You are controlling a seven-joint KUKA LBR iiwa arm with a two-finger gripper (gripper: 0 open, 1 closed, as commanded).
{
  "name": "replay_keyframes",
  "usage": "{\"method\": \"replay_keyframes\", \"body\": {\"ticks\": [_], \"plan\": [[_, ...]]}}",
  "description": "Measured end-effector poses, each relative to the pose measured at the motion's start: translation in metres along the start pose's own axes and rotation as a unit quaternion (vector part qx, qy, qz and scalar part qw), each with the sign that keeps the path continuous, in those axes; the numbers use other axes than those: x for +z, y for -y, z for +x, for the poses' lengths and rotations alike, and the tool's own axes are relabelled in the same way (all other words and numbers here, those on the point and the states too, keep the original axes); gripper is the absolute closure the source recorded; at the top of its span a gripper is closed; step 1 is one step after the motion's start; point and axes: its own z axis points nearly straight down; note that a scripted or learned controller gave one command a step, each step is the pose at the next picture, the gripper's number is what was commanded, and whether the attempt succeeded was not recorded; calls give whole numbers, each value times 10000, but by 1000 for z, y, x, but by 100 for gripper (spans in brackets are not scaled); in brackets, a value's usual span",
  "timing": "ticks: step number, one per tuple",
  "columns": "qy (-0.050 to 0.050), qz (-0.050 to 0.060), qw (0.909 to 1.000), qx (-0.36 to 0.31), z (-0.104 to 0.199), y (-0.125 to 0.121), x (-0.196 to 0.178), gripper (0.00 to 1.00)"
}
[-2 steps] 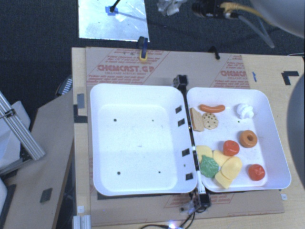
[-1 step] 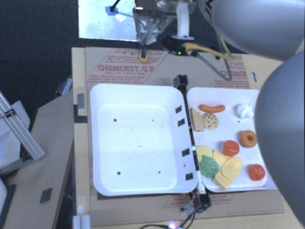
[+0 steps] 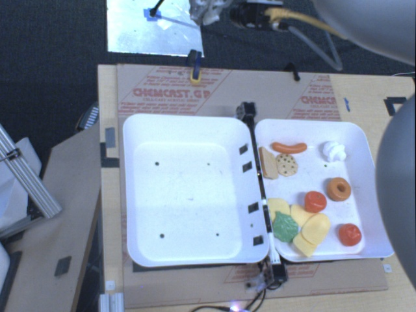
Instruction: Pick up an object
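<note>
Camera view puts my hand (image 3: 209, 2) high at the top of the frame, beyond the far edge of the bench (image 3: 110, 194) and over a pale floor panel (image 3: 140, 25); it is blurred metal from here, nothing hangs from it, and I cannot tell how it is set. Everything worth picking lies well away from it, toward me and to the arm's side, in the right bin (image 3: 364, 168). Nearest the hand are the sausage (image 3: 288, 147), the cracker (image 3: 267, 163) and the cookie (image 3: 286, 166), packed close by the divider. Farther out sit the white crumpled piece (image 3: 335, 151), the donut (image 3: 338, 189), a tomato (image 3: 315, 201) and a second red fruit (image 3: 350, 234). The yellow slices (image 3: 311, 231) and the green leaf (image 3: 284, 227) overlap at the bin's near end. The left bin (image 3: 185, 190) offers no target. I would judge the donut or the far red fruit the best choice: each stands apart from its neighbours, so a straight descent should clear everything else. I would avoid the yellow pile and the flat cracker, which look hard to get under.
</note>
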Motion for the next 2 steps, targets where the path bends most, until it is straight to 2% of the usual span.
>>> {"method": "replay_keyframes", "body": {"ticks": [1, 2], "plan": [[47, 134, 9999, 35, -2, 23, 174, 100], [-13, -45, 10000, 2, 0, 18, -1, 100]]}}
